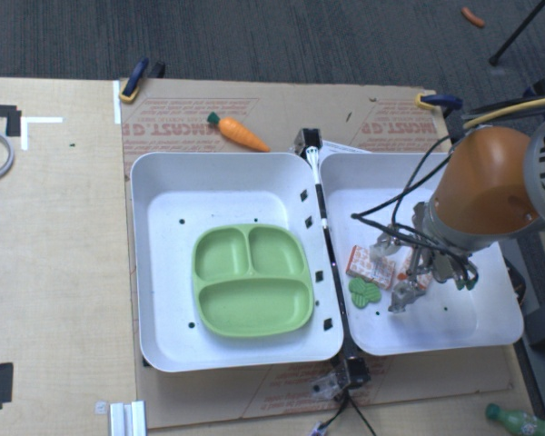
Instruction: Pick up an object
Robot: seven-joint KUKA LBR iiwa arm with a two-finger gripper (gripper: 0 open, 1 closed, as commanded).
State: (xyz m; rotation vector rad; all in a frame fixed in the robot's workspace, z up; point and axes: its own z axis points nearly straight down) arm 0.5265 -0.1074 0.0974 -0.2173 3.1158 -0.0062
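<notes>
Since the gripper (407, 291) hangs low in the right bin (490, 330), what matters is where the nearest pieces lie from it. A packet (371, 263) with red print sits just to its left, toward the divider between the bins, and a green leafy piece (364, 292) lies just below that packet. A small red thing shows at the gripper itself, but whether it is gripped cannot be told. The left bin (163, 198) holds a green plate (252, 281). An orange carrot (240, 132) lies outside, beyond the bins.
</notes>
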